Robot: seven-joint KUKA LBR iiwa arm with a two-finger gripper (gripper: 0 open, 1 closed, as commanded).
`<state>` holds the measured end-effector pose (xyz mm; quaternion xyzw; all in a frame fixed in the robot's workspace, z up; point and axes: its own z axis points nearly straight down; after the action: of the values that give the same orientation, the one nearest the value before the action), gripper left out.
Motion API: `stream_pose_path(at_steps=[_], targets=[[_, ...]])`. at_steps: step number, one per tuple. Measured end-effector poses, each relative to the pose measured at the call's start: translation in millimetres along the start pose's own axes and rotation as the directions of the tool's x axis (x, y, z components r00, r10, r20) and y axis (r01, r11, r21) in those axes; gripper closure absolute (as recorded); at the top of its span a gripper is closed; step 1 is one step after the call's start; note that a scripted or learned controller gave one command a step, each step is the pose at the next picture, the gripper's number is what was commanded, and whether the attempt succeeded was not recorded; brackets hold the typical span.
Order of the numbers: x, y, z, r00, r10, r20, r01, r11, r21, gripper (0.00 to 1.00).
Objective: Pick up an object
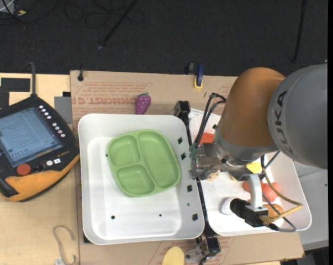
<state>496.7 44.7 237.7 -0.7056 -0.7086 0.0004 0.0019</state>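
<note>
The grey arm with its orange band point(253, 112) reaches down into the right bin point(296, 176); its wrist covers most of that bin. The gripper point(204, 169) is low at the bin's left side, close to the divider between the bins. An orange object point(208, 138) peeks out behind the wrist. Red-orange pieces point(268, 190), a yellow bit point(255, 167) and a white round object point(228, 206) lie at the bin's front right. A green divided plate point(143, 162) lies in the left bin point(97, 203).
A purple toy point(143, 102) lies on the cardboard behind the left bin. A yellow object point(173, 255) sits at the front edge. The teach pendant point(28, 142) rests on the bench to the left. Black cables and a connector point(255, 214) hang over the right bin.
</note>
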Motion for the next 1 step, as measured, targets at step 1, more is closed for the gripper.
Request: stream_pose_path(at_steps=[1], targets=[[49.7, -20.6, 12.6, 1.0, 0.001, 0.001, -0.001, 1.0, 0.003, 1.0]])
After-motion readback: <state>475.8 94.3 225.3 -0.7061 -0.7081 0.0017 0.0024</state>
